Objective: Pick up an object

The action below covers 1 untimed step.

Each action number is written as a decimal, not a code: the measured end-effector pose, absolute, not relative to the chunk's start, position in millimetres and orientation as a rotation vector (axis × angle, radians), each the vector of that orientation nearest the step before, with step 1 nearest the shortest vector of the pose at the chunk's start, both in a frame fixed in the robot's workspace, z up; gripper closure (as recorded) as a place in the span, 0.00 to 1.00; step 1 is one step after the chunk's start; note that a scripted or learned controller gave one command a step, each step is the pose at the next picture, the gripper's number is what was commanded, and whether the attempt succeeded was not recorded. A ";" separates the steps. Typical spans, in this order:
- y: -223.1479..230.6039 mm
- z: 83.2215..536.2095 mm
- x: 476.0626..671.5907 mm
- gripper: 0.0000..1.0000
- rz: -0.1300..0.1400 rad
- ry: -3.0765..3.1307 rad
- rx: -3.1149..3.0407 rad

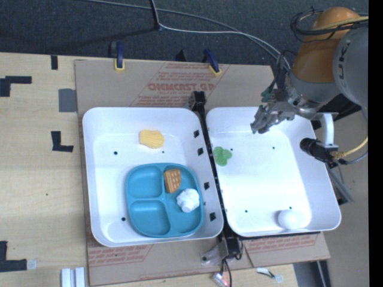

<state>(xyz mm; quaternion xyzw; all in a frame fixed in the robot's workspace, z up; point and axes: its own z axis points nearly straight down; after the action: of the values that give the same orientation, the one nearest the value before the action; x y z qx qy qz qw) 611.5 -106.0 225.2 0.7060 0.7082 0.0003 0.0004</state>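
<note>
My gripper point(261, 124) hangs over the back part of the right bin point(311, 178), above the bin floor, with nothing visible between its fingers. A small green leafy object point(222, 156) lies on the right bin's floor near its left wall, to the left of and below the gripper. A white ball point(291, 219) rests near the right bin's front edge. In the left bin point(99, 160) sit a yellow piece point(151, 139) and a blue divided plate point(137, 211) that carries a brown waffle-like piece point(172, 180) and a white lump point(188, 200).
A black divider clip line point(206, 154) runs between the two bins. Cables point(197, 23) cross the dark background behind the bench. The arm's orange band point(326, 37) and grey body fill the upper right. Cardboard point(173, 85) lies under both bins.
</note>
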 end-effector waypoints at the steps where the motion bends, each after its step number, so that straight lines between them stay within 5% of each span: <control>1: -70.1 223.3 588.8 1.00 0.000 2.225 2.219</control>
<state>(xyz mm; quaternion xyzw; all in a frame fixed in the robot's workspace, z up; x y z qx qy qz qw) 588.8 -70.1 223.3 0.7062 0.7081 0.0001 -0.0004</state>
